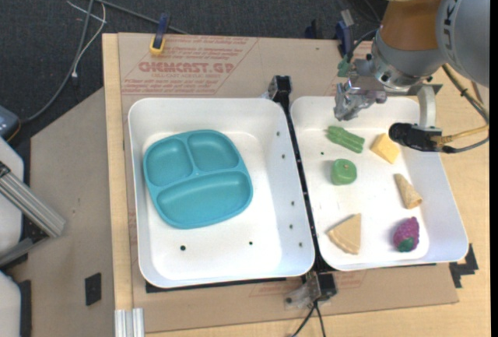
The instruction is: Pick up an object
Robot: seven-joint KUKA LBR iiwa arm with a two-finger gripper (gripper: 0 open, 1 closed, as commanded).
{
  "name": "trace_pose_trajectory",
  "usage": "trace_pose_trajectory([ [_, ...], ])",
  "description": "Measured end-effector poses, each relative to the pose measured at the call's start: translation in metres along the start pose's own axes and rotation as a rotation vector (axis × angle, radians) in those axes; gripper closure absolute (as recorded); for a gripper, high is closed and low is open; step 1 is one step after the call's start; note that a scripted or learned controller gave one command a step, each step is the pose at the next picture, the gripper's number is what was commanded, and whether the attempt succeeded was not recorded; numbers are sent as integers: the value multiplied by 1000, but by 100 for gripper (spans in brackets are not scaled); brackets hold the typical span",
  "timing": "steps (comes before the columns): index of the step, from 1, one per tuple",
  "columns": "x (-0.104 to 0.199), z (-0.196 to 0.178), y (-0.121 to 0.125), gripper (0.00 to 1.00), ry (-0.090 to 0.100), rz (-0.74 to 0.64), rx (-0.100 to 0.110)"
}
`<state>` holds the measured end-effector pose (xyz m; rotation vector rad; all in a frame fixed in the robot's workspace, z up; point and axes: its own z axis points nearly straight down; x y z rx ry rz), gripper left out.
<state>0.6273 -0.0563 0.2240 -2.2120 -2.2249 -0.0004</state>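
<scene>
A: Since you're at the screen, what's in the bins, L to R?

B: On the worktop (117, 133), the left bin (140, 172) has a teal divided plate (198, 177), three compartments, lying flat near the bin's middle. Nothing on the plate.

A: And the right bin (451, 219)?

B: Six bits. Green round piece (343, 171) near the left-centre. Just above it a green pod-like piece (345, 138), long axis running upper-left to lower-right. A tan wedge (346, 233) at the bottom-left, point aiming up-right. A yellow cheese-like block (384, 148) to the right of the pod. A tan cone (408, 191) below that, narrow end pointing up-left. Purple grape bunch (405, 234) w/ a bit of green at the bottom-right corner. All apart from each other.

A: Gripper?

B: The gripper (348, 108) is over the right bin's top-left area, just above the pod's upper end, hanging down from the grey arm (459, 16) w/ the orange band. Nothing seen between its fingers. Open or closed, can't tell from this angle.
</scene>
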Motion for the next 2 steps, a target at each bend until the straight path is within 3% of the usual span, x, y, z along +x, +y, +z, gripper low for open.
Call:
trace_pose_trajectory([
  [2, 105, 9, -34, 100, -1, 1, 3],
])
